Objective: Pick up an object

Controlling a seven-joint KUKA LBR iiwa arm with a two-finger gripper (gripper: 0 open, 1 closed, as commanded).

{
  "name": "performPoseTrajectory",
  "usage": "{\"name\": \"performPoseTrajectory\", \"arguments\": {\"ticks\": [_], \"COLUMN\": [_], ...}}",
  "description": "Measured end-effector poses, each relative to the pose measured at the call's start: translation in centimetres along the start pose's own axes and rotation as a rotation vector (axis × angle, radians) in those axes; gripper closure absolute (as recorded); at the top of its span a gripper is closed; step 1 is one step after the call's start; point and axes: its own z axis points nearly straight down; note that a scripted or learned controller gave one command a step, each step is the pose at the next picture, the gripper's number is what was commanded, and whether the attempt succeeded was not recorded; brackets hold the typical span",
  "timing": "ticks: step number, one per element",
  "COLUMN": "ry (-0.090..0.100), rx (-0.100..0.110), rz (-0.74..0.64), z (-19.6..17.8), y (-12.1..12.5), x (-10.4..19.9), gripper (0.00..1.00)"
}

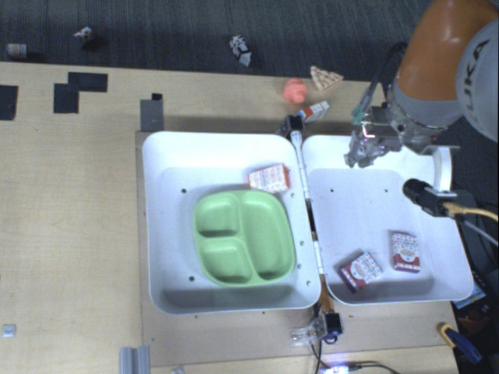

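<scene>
Gripper over right bin's far edge — jaws' state cannot tell. Two small cartons well below jaws; green tray far left.

partial "uk" lettering on arm housing; print on small red-white boxes illegible.

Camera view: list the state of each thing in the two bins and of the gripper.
Green three-compartment plastic tray: flat in left bin.
Small red-and-white carton: beside the tray's far edge.
Tilted red-and-white carton: right bin, near side.
Second red-and-white carton: lying flat in right bin.
Gripper: over right bin's far edge.
</scene>
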Motion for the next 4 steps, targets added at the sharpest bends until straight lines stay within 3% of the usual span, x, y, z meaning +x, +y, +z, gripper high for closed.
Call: {"name": "performPoseTrajectory", "arguments": {"ticks": [1, 2, 3, 4], "ry": [0.001, 0.001, 0.0, 0.001], "rx": [0.002, -0.001, 0.0, 0.002], "rz": [-0.002, -0.002, 0.0, -0.003], "z": [0.1, -9.6, -11.7, -10.5], "y": [0.0, -5.1, -3.2, -6.0], "x": [0.1, 2.0, -4.1, 0.0], "gripper": [0.0, 0.0, 0.0, 0.0]}}
